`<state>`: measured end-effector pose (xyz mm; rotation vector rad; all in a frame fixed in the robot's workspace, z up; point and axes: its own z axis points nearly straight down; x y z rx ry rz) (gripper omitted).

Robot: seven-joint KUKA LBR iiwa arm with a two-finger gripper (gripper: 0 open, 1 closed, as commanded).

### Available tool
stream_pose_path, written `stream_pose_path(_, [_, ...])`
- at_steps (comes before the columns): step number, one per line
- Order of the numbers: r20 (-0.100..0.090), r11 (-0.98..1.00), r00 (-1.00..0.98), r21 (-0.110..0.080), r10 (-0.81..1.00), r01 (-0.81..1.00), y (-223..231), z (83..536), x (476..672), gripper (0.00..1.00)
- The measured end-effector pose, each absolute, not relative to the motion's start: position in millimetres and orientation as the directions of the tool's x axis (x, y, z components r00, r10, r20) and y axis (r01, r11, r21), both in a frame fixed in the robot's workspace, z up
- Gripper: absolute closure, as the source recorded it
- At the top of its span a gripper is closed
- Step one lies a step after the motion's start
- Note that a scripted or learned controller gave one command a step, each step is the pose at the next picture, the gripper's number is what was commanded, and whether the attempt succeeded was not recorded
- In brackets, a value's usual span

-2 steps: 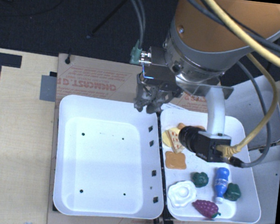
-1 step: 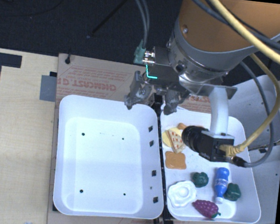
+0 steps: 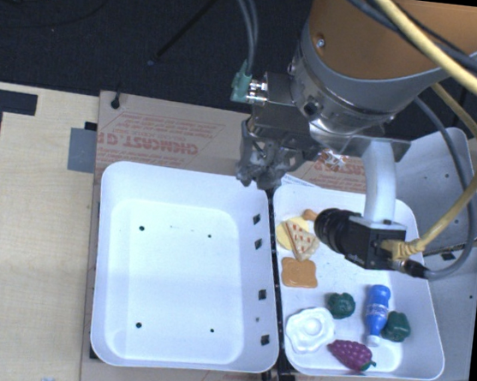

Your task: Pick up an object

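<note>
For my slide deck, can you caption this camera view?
KUKA arm's gripper poised above the divider between two white bins, toy foods including purple grapes and a blue bottle in the right bin.

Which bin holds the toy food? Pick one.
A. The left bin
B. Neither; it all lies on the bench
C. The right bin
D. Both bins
C: the fried egg, grapes, waffle and blue bottle all lie in the right bin.

Small toy foods lie scattered flat in the right bin.
</note>
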<state>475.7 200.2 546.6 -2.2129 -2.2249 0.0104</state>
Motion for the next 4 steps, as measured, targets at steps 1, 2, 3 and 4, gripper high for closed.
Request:
stream_pose_path(1, [-0.003,0.005,-0.005,-0.008,1.0,1.0,200,546,475.7,0.0])
stream_pose_path(2, [-0.003,0.004,-0.004,-0.005,1.0,1.0,245,535,533.8,0.0])
stream_pose_path(3, [-0.004,0.0,0.0,-0.008,1.0,1.0,243,546,532.5,1.0])
stream_pose_path(4, [-0.005,-0.01,0.01,-0.004,1.0,1.0,158,535,607.9,1.0])
